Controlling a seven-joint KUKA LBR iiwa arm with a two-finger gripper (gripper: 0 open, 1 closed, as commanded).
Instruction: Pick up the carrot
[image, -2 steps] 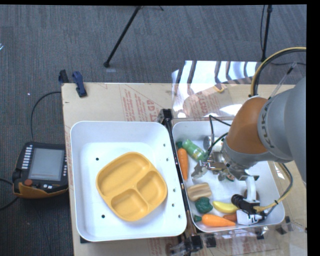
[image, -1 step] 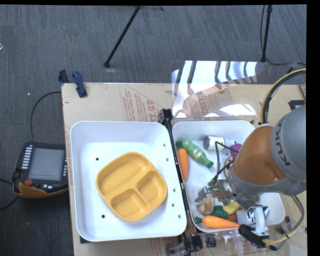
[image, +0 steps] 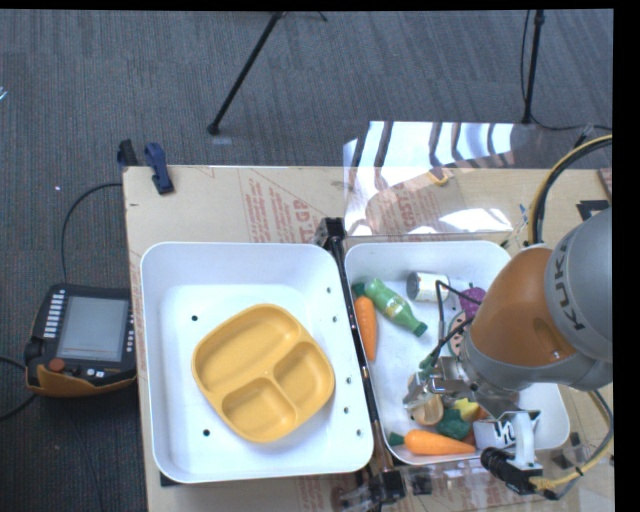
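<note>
Orange band and grey shell of the arm (image: 545, 310) fill the lower right of the frame; we see the arm bent down over the right-hand shallow white bin (image: 500, 250), wrist pointing toward the bin's lower middle. We place the two-finger gripper (image: 432, 388) low among the cluttered toys there; whether it is released or clenched we cannot tell, since the metal parts blur into the items beneath.

We count two carrot-like pieces. One orange plastic carrot (image: 366, 327) lies lengthwise along the right bin's left wall, just beside the divider between the bins, with the green plastic bottle (image: 395, 306) slanting close on its right. A second orange carrot (image: 436, 442) lies near the bin's bottom edge, roughly horizontal, just below the gripper and next to a dark green toy piece (image: 455, 423). Neither is seen between any fingers.

Edges and room: the upper carrot is tight to the wall on one side and near the bottle on the other. The lower carrot is close to the bottom rim. The left-hand white bin (image: 165, 300) carries a yellow three-compartment plastic plate (image: 262, 372) in its middle, with bare white floor around it. A black-and-orange teach pendant (image: 85, 338) sits on the carpet at far left.
</note>
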